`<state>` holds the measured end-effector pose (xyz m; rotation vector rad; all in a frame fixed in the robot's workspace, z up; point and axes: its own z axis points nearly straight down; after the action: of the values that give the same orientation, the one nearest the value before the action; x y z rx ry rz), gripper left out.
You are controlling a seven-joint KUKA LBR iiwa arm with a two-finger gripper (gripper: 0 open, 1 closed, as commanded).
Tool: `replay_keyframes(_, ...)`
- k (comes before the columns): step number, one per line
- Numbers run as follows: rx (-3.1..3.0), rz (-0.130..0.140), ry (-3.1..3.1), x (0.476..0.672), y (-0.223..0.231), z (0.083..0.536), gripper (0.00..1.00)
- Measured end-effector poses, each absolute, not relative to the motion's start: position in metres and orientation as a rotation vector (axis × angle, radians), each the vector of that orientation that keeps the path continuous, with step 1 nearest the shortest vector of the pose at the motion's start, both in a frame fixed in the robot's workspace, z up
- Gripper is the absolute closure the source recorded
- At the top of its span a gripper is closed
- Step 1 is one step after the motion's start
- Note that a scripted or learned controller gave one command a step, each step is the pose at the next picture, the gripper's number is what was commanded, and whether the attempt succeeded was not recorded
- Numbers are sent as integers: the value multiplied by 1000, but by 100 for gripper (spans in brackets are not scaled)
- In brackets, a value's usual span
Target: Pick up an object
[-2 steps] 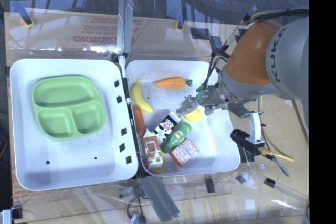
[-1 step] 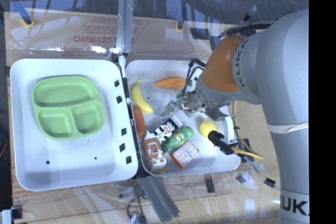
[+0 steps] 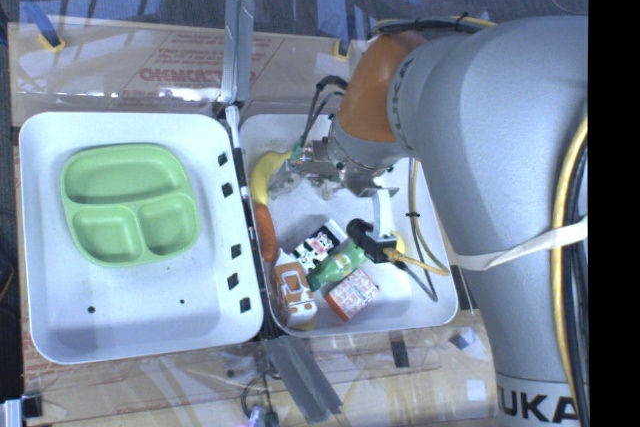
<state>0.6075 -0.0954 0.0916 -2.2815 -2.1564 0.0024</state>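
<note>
The right bin (image 3: 425, 215) holds several small objects. A yellow banana (image 3: 262, 173) lies at its left wall, with an orange carrot-like piece (image 3: 266, 231) just below it. Nearer the front lie a black-and-white patterned box (image 3: 320, 243), a green oblong object (image 3: 340, 265), an orange-and-white box (image 3: 352, 295) and a brown-and-white toy (image 3: 293, 290). My gripper (image 3: 335, 177) hangs low over the back half of this bin, just right of the banana and above the cluster. The wrist with its orange band (image 3: 372, 100) hides the bin floor behind it.
The left bin (image 3: 40, 245) holds a green divided plate (image 3: 128, 203). A grey divider (image 3: 237, 45) stands between the bins at the back. The arm's grey body (image 3: 500, 165) covers the right bin's right side. A yellow cable (image 3: 420, 260) trails across the right bin's floor.
</note>
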Motion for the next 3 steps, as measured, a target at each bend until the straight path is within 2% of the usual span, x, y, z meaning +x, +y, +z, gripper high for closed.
replay_keyframes(1, -2364, -1, -2069, 625, -86, 193, 0)
replay_keyframes(2, -2299, 4, -2136, 638, -134, 94, 0)
replay_keyframes(3, -2289, 5, -2145, 639, -132, 105, 100)
